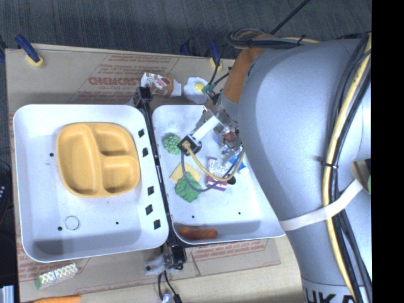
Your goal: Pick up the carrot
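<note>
Two shallow white bins are set side by side on a cardboard-covered worktop (95, 74). The 9 o'clock bin (25, 169) is occupied by a yellow divided tray (98, 158), placed toward its 12 o'clock half. In the 3 o'clock bin (252, 213), the carrot (197, 233) is seen lying flat against the 6 o'clock wall, well apart from the gripper (228, 145). The gripper is lowered over the 12 o'clock half of this bin, at the end of the grey arm (303, 137), which is extended in from 3 o'clock. The gripper is viewed from above amid clutter, and it cannot be told whether the jaws are released or clenched; nothing is seen to be grasped between them. A green knobbly item (170, 142) lies at 9 o'clock of the gripper. A yellow piece (178, 174) and a green leafy item (188, 189) are found just beside each other near the bin's centre. A small pink-and-white packet (218, 168) lies at 6 o'clock of the gripper. Outside the bins, a brown-and-white item (158, 84) is placed on the cardboard at 12 o'clock.
</note>
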`<state>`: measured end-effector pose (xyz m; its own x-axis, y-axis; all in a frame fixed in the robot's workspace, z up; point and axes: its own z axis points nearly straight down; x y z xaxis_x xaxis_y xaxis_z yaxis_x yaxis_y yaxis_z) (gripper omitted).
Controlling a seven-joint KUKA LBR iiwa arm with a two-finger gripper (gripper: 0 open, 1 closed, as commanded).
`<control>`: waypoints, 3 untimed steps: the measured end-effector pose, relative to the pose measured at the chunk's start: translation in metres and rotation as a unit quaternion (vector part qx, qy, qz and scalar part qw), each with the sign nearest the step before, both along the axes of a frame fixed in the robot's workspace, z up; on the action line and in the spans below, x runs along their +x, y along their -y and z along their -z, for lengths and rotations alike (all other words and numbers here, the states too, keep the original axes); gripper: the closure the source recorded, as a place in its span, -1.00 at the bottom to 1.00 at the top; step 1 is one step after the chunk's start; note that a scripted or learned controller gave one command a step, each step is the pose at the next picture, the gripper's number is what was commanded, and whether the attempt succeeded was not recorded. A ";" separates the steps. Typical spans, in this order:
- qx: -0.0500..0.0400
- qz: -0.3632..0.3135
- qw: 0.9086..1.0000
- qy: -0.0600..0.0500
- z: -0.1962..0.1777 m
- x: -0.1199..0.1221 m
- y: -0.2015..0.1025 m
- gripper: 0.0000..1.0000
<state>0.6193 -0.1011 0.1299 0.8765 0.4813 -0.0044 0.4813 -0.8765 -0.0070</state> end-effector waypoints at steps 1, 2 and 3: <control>-0.001 0.139 0.990 0.000 0.039 -0.043 -0.005 -1.00; -0.001 0.140 0.990 0.001 -0.062 0.005 -0.052 -1.00; -0.001 0.090 0.996 0.000 -0.061 -0.044 -0.095 -1.00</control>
<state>0.5753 -0.0061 0.1910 0.9489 0.3157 -0.0055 0.3156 -0.9489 -0.0061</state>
